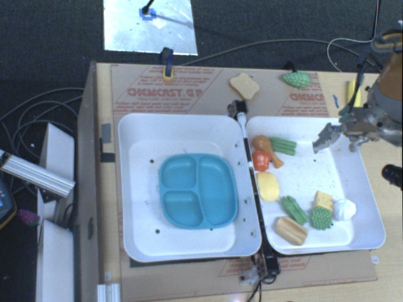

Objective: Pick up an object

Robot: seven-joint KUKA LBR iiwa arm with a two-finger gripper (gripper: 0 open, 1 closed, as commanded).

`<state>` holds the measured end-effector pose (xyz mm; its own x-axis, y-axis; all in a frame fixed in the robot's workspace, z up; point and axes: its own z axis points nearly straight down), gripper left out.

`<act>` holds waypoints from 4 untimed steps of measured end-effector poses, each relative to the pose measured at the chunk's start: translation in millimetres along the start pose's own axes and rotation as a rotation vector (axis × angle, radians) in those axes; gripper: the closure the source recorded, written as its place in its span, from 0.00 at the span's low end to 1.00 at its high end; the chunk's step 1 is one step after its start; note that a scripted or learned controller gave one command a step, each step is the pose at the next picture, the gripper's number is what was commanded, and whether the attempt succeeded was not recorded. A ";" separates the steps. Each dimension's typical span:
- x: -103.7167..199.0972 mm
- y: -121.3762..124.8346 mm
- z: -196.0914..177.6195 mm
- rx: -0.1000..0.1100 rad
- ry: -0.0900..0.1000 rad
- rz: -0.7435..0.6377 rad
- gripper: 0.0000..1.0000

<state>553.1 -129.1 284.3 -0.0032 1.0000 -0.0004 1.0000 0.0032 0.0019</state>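
The gripper (pixel 339 137), fingers apart and holding nothing, hovers over the right bin (pixel 365 187) near its upper right corner, apparently approaching to pick, so it must next descend toward toy food like the green bean (pixel 283 146) nearby.

A worktop (pixel 189 83) covered in printed brown cardboard stands on dark carpeted floor (pixel 44 30). A shiny metal sheet (pixel 150 17) lies on the carpet beyond it. Black cables (pixel 38 102) trail at left, near what may be white shelving (pixel 53 168).
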 end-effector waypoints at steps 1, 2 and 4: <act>12.6 -49.5 112.6 0.002 0.001 0.002 0.00; 21.4 -67.1 197.3 0.002 0.001 0.003 0.00; 74.4 -32.8 99.3 -0.001 0.001 -0.001 1.00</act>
